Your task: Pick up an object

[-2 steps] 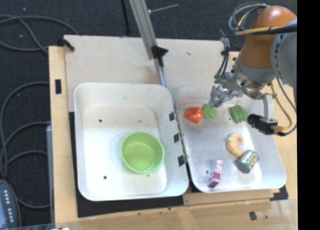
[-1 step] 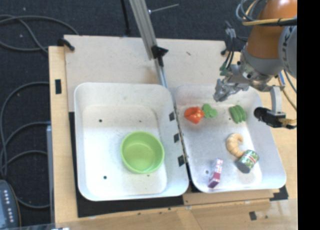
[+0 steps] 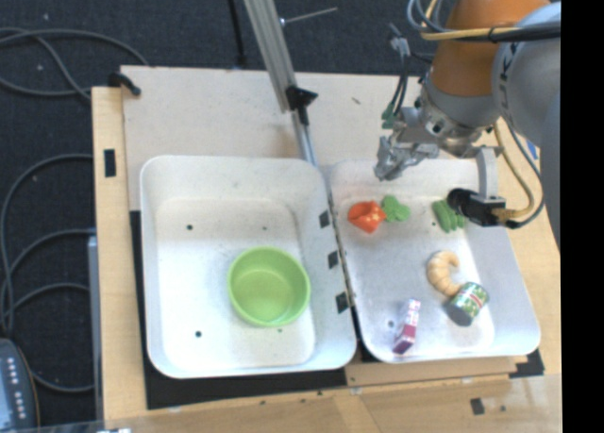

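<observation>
My gripper (image 3: 389, 168) hangs over the far edge of the right bin (image 3: 514, 275), its fingers close together with nothing seen between them. Just below it lies a red pepper-like toy (image 3: 366, 216) with a green piece (image 3: 396, 209) touching its right side. A green object (image 3: 445, 215) lies further right, next to a black part of the arm. Nearer the front sit a pale croissant-shaped toy (image 3: 441, 271), a small green-labelled can (image 3: 468, 302) and a pink and white carton (image 3: 407, 326).
The left bin (image 3: 170, 233) holds a light green bowl (image 3: 269, 286). A slanted metal post (image 3: 274, 44) rises behind the bins' shared edge. Cables lie on the dark floor at left. The wooden bench top shows behind the bins.
</observation>
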Available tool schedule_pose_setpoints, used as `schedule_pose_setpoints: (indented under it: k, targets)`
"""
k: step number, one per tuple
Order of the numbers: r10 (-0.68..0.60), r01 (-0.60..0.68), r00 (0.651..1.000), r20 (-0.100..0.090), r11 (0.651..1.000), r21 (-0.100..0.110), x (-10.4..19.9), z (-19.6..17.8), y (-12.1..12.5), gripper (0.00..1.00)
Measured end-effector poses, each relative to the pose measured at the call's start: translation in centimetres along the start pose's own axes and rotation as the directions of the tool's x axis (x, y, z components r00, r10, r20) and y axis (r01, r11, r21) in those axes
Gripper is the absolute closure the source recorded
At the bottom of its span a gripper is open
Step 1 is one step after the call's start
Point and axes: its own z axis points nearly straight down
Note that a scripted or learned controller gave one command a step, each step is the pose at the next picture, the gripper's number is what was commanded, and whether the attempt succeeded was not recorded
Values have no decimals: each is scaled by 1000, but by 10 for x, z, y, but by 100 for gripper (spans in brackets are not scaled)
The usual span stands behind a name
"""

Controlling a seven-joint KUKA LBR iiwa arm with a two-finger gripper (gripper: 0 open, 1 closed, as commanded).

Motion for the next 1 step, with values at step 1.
schedule_pose_setpoints:
  k: [1]
  targets:
    - [4, -4, 1000, 1, 1000, 2, 48, -7, 13, 100]
